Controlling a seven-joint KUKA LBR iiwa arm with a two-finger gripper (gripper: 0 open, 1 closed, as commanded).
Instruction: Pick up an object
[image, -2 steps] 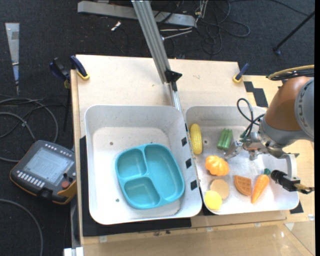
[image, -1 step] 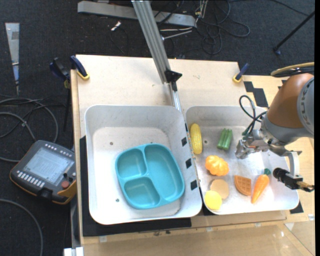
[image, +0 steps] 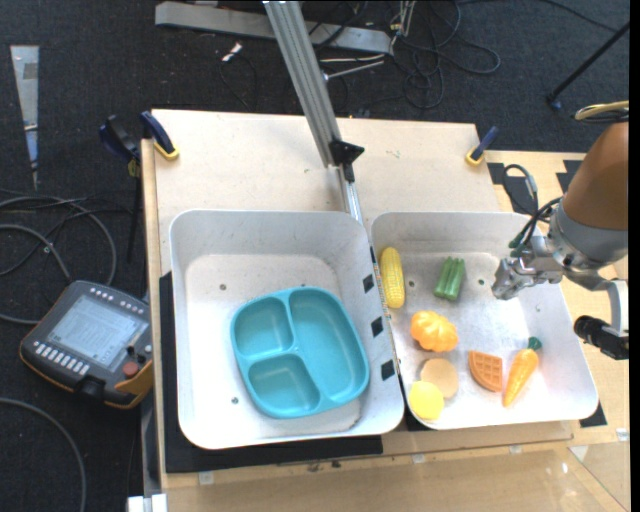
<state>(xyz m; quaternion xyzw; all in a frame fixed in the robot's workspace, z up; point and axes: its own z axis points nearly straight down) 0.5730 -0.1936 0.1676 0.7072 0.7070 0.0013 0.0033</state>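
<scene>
Reaching in from the right of the camera view, the grey arm with its orange band poises the gripper above the right bin, near its upper right corner and over bare white floor; whether it is spread or pressed together cannot be told from this slant, and nothing is seen between its tips. The candidates for picking lie loose in that same bin, scattered so each has room around it: a green piece just to the gripper's left, a corn cob lying lengthwise by the wall shared with the other bin, an orange pepper-like toy in the middle, a waffle-patterned orange wedge touching or nearly touching a carrot, and a tan disc against a yellow lemon-like piece at the front edge. The green piece, nearest the gripper, looks the likeliest target, though that is a judgement. In the left bin rests a blue divided tray, its three compartments bare, seemingly a landing spot. A handheld control pendant sits on the dark floor to the left.
</scene>
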